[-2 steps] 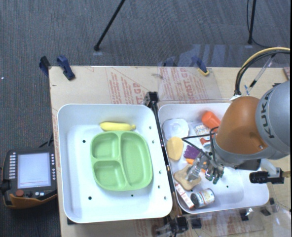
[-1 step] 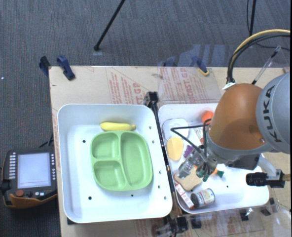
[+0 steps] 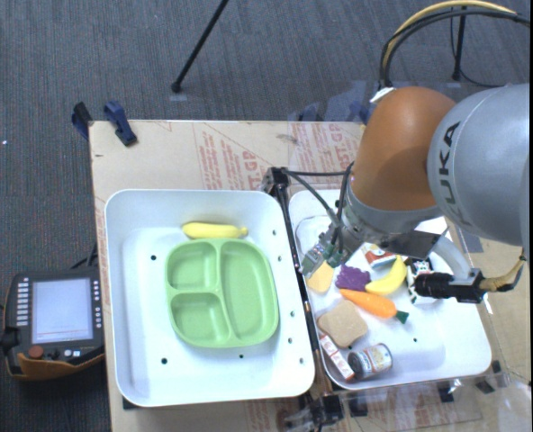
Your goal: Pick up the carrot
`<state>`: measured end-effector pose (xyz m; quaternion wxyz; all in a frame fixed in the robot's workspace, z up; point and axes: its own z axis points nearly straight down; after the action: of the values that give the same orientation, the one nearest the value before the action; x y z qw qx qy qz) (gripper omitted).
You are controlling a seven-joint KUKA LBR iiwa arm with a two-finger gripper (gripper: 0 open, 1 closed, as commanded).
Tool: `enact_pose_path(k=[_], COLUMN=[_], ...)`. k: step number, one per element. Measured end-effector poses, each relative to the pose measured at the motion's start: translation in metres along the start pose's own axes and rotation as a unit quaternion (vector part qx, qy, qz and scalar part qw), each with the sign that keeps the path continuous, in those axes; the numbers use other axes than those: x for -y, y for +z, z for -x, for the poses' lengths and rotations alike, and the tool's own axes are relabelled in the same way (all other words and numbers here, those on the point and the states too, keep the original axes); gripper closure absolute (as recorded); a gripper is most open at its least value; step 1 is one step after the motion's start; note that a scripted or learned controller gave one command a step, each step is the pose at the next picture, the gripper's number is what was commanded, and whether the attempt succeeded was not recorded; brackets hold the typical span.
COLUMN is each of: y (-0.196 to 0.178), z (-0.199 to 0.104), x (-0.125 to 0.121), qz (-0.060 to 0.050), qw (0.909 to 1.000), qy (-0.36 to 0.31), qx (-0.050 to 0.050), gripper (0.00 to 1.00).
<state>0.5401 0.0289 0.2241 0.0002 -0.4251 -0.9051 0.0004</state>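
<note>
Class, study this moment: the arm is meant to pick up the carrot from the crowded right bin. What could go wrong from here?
1. The carrot lies touching or nearly touching the purple grapes, a yellow banana and a bread slice, so the fingers may catch a neighbour instead.
2. The gripper sits over the bin's left side, above an orange-yellow piece, not the carrot; closing there would likely grab the wrong item.
3. The arm hides part of the bin.
</note>
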Motion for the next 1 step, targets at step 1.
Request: enact_pose_path(k=[1], y=[0.0008], z=[-0.0006], x=[0.0002], qz=[-0.001], qw=[1.0], qy=[-0.001], qx=[0.0], gripper=[0.0])
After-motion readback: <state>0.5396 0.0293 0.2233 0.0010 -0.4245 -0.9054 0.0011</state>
